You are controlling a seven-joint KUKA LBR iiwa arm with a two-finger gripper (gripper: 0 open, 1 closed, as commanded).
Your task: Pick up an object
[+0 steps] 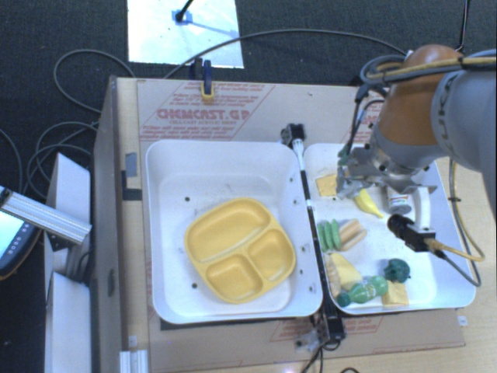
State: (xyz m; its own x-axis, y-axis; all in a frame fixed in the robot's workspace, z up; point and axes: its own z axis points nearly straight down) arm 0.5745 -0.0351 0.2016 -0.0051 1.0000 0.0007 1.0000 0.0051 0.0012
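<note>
My gripper [356, 180] hangs low over the back of the right bin [458, 274], under the orange-banded wrist. A small yellow banana [367, 203] lies just below it, partly covered by it. A flat yellow slice [327, 185] rests to the gripper's left. Toward the front lie a green pea pod [330, 233], a tan bread stick [352, 235], a pale yellow wedge [342, 271], a green vegetable [362, 291], a dark green broccoli piece [397, 269] and an orange-yellow square [395, 294]. Whether anything is held is hidden by the wrist.
The left bin [171, 177] holds a yellow three-compartment plate [239, 249]. A black divider rail [309, 208] runs between the bins. The arm [458, 115] covers the right bin's back right corner. Cables trail on the dark floor at left.
</note>
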